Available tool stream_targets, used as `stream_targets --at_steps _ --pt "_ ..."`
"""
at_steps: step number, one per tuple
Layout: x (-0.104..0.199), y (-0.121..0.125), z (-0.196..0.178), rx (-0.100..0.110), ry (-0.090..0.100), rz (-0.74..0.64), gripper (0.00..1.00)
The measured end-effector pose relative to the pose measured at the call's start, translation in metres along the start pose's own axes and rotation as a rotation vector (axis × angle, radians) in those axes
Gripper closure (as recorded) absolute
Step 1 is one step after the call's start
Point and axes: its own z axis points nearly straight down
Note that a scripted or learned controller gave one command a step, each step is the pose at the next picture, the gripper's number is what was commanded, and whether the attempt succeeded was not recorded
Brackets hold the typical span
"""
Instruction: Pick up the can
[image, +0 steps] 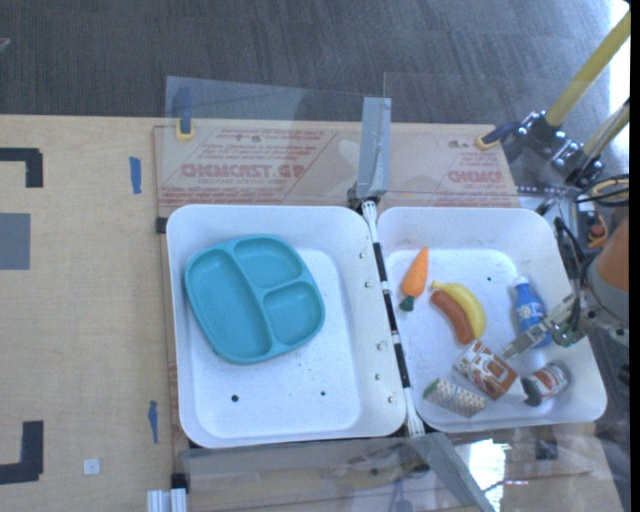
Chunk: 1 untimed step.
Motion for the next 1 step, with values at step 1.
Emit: stream_targets --at_steps 1 --pt "0.0583 0.0134 0.0026 0.002 0.012 0.018 0.00"
